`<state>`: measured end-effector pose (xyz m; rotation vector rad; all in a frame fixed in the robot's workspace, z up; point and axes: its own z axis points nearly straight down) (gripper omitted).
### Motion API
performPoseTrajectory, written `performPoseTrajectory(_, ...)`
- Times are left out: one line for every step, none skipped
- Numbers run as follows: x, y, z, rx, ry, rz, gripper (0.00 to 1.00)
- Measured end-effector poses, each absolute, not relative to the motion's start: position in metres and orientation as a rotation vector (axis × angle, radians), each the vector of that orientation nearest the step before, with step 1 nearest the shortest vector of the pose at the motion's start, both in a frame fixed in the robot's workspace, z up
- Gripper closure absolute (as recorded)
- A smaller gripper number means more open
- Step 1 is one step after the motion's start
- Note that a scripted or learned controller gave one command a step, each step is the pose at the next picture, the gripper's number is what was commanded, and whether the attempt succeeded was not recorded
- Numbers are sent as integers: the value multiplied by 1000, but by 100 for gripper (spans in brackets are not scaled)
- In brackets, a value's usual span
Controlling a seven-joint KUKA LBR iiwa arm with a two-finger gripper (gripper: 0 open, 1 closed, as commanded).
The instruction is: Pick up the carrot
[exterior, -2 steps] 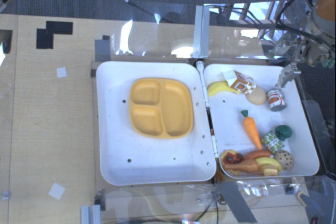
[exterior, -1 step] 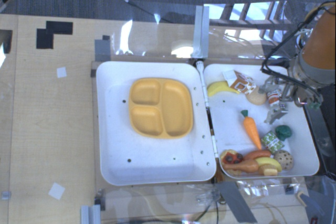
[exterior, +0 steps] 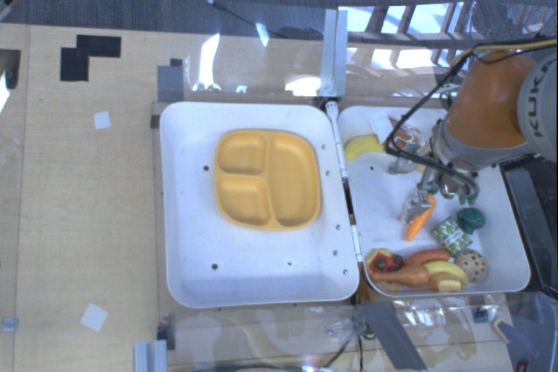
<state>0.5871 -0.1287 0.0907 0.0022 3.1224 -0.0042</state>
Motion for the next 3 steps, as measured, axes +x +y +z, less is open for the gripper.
performPoseTrajectory(589,-127,103,-7,3117,-5,100)
performPoseTrajectory(599,-80,190,-773,3028,-5,100)
performPoseTrajectory(529,-134,93,-824,3020,-6,100)
